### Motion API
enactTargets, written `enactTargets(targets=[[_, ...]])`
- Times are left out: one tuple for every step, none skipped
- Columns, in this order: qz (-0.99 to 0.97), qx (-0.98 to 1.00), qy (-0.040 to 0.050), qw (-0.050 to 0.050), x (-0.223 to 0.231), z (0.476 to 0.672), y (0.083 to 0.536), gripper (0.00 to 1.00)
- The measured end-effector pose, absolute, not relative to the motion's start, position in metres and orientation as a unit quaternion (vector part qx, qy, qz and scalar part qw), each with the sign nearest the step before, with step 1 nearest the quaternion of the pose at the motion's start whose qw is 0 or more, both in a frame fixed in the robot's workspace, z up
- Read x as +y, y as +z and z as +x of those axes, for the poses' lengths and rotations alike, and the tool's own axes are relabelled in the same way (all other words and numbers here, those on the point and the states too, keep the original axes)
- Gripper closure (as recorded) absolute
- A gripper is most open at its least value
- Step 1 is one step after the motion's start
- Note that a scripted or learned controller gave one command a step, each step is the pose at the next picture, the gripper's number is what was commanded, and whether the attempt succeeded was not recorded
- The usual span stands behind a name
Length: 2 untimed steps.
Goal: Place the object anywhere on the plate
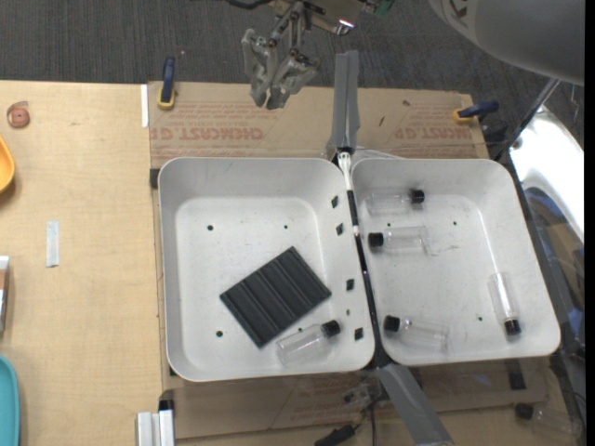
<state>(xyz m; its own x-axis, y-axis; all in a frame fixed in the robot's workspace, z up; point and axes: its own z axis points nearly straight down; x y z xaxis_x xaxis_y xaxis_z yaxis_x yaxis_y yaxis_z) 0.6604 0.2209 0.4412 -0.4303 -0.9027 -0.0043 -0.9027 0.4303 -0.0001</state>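
Plate (pixel 276 295), dark and ridged, lies in the left bin (pixel 186 249) with one clear vial (pixel 307 340) touching its edge. The gripper (pixel 274 96) hangs high above the bins, holding nothing; I cannot tell how wide it is.

Two white bins (pixel 177 249), faint dark specks on the floors. Ribbed plate (pixel 275 295) in left bin: dark grey, parallel grooves. Vials: clear with black caps, one by the plate's lower corner (pixel 309 339), four in right bin (pixel 409 328). Bench top (pixel 84 203) light tan wood. Cardboard (pixel 307 128) brown, red print. Clamps (pixel 167 82) blue and yellow. Gripper (pixel 272 96) metallic grey.
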Motion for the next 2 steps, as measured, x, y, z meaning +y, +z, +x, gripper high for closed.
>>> enactTargets(targets=[[-0.671, 0.741, 0.0012, 0.002, 0.2174, 0.6571, 0.4414, 1.0], [-0.802, 0.597, 0.0012, 0.002, 0.2196, 0.6577, 0.4414, 1.0]])
